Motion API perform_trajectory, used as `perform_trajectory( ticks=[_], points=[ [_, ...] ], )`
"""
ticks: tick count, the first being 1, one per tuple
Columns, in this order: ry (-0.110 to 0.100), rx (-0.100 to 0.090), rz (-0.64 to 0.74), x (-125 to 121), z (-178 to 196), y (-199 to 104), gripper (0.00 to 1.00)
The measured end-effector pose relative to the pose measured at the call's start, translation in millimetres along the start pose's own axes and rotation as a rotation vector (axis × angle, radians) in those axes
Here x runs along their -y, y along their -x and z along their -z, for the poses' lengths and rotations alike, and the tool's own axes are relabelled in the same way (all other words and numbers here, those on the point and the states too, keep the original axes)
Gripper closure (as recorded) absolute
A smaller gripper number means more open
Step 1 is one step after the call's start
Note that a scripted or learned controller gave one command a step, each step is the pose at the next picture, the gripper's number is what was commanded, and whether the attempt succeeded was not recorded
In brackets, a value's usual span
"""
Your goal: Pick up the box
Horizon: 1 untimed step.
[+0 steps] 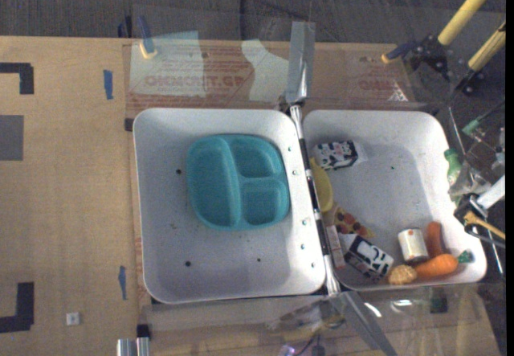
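The left bin on the bench holds a teal divided plate. In the right bin, one box lies near the top left, another box at the bottom, beside a can and carrots. The state of the fingers cannot be told.

Two bins side by side on the tabletop. Left bin: a divided plate, centred. Right bin: one box far left, another box near, a can and carrot to its right
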<state>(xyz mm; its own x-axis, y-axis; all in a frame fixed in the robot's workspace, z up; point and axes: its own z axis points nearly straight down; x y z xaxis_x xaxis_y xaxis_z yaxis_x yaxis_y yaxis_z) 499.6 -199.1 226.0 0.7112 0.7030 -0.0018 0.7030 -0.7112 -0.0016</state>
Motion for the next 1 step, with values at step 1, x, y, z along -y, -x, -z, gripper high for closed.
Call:
perform_trajectory(
  ticks=[1],
  points=[
    [0.0, 0.0, 0.001, 0.2, 0.1, -0.4, 0.0]
  ],
)
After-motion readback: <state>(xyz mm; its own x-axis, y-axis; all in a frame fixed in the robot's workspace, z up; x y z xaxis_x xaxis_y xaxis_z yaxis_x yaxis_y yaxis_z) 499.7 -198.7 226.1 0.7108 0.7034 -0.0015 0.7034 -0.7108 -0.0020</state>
